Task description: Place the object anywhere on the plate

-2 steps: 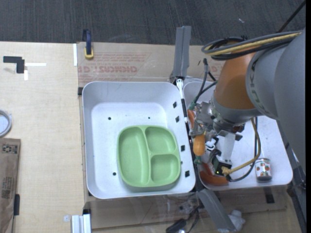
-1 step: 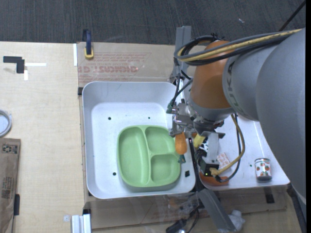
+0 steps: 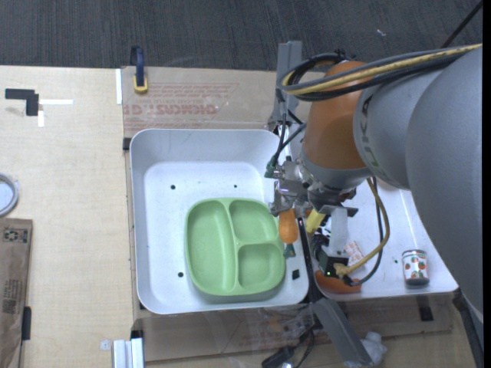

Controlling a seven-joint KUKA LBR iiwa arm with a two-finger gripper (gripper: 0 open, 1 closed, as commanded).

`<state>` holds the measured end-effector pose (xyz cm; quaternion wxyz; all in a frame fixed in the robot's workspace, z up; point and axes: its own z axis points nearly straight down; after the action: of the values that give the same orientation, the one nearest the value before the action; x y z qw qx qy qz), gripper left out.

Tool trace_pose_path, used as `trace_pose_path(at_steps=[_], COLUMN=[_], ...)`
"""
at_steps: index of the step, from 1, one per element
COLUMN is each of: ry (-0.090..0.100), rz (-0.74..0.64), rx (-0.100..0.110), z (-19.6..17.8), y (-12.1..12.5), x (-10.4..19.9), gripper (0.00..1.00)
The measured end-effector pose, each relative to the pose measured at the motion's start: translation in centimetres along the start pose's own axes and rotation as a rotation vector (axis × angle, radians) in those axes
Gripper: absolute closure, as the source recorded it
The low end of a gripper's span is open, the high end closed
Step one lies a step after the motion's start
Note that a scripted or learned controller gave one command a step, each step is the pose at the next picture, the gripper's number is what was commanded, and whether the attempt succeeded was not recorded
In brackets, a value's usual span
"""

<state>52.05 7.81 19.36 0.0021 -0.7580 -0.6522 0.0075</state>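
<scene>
A green plate (image 3: 230, 255) with three compartments lies in the left white bin (image 3: 153, 205), toward its front right. My gripper (image 3: 287, 211) hangs over the plate's right rim, close to the wall between the two bins. A small orange object (image 3: 287, 228), long and rounded, sticks out from between its fingers, just above the rim beside the upper right compartment. The gripper is shut on it. The wrist and orange band (image 3: 334, 121) hide the back of the right bin.
The right bin (image 3: 399, 228) holds a small can with a red-dotted label (image 3: 415, 268), an orange rounded piece (image 3: 337, 284), a yellow bit (image 3: 313, 219) and a pale wrapper (image 3: 351, 249). A blue-handled clamp (image 3: 138, 69) stands behind the left bin.
</scene>
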Motion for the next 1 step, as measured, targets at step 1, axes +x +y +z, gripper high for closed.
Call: trace_pose_path(at_steps=[1], ry=[0.004], rz=[0.139], rx=[-0.007], z=[-2.93], y=[0.20], x=[-1.61], gripper=[1.00])
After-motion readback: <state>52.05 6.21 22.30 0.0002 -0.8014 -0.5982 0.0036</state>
